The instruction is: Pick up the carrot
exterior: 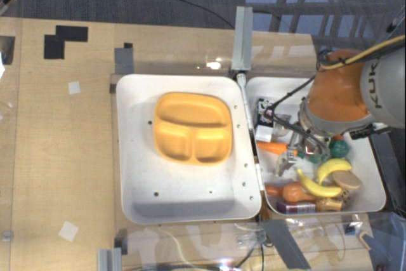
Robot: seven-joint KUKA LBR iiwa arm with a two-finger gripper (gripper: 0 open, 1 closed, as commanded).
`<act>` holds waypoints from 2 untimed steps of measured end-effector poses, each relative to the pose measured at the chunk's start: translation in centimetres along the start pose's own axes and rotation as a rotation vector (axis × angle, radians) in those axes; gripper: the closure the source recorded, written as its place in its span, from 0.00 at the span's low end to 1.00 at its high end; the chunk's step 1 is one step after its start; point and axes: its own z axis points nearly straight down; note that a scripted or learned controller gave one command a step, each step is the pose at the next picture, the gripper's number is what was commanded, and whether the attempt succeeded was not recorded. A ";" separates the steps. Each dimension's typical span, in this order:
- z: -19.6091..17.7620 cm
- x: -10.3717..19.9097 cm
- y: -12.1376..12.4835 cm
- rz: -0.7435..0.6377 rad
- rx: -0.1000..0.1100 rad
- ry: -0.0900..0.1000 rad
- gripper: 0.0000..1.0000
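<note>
We logged the carrot in the right bin, near its left wall, long axis roughly left-right. The gripper hung just lower right of it; we could not tell the jaw state.

A yellow divided plate lies in the left bin; a banana lies in the right bin.
</note>
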 end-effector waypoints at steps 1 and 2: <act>-0.1 0.5 -0.1 -0.159 0.000 -0.009 0.00; 0.1 -3.0 -0.3 -0.250 -0.001 0.003 0.00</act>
